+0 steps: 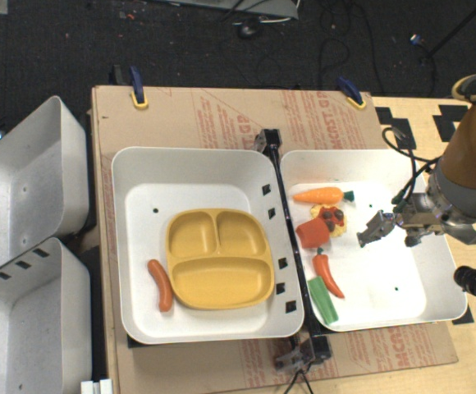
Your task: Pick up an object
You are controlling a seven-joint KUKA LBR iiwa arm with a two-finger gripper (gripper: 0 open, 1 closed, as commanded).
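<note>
Green toy vegetable [323,304] lies at the right bin's [435,306] front edge, beside a red chili [328,275]. Gripper [375,229] hovers right of the carrot [318,195]; whether it is open or closed cannot be told.

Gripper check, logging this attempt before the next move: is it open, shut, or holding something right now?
Gripper: cannot be told from this view; it hangs over the right bin, with nothing seen in it.

Red print on cardboard sheet [221,113] under the bins: inverted lettering along top edge, near both clamps, and along bottom right edge. Characters too small and reversed to read reliably. No other legible markings.
</note>
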